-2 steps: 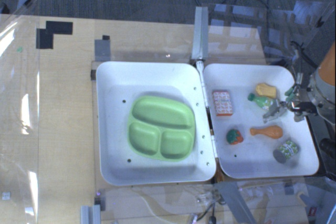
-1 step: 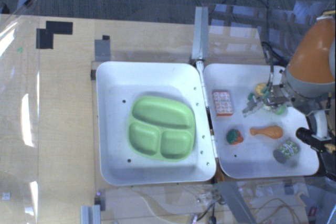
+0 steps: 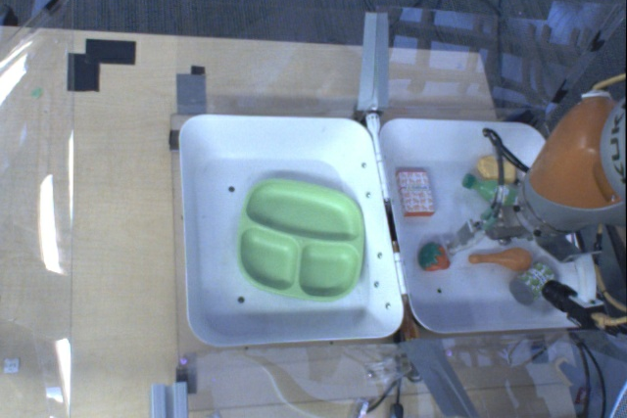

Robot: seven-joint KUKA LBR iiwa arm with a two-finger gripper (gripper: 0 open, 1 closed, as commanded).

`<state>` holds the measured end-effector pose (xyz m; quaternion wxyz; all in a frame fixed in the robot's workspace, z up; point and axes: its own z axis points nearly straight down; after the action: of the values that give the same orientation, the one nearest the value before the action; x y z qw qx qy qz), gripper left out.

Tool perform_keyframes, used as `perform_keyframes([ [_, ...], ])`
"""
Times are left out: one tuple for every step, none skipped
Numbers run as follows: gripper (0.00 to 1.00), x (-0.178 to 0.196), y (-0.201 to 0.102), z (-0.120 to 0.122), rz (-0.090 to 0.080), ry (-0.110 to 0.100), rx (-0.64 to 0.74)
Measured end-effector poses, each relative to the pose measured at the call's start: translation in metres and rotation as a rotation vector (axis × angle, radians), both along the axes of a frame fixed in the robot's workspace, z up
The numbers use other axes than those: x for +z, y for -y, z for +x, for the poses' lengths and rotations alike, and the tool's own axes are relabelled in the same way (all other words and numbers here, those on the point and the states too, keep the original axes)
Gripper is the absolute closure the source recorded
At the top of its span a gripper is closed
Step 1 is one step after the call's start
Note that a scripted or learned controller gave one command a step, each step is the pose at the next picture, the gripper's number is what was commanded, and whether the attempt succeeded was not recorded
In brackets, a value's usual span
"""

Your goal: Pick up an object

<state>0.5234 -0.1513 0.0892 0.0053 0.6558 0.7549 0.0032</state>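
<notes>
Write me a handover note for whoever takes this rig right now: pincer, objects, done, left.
Pincer: low over the right bin, nothing visibly between its fingers; open or shut can't be told.
Right bin: pink card near the divider, red-and-green strawberry toy just beside the pincer tip, orange piece, small can, yellow-green items partly behind the arm.
Left bin: green divided tray.
Done: no pick visible.
Left: grasp and lift one object; the strawberry toy looks nearest.

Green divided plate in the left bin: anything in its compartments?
Empty. All three compartments of the green plate show bare green, and it sits flat in the left bin.
</notes>
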Motion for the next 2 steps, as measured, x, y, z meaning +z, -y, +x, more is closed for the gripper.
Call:
perform_keyframes([
  [0.0,-0.001,0.054,0.086,-0.002,-0.002,0.127],
  [0.0,-0.003,0.054,0.143,0.006,-0.027,0.166],
])
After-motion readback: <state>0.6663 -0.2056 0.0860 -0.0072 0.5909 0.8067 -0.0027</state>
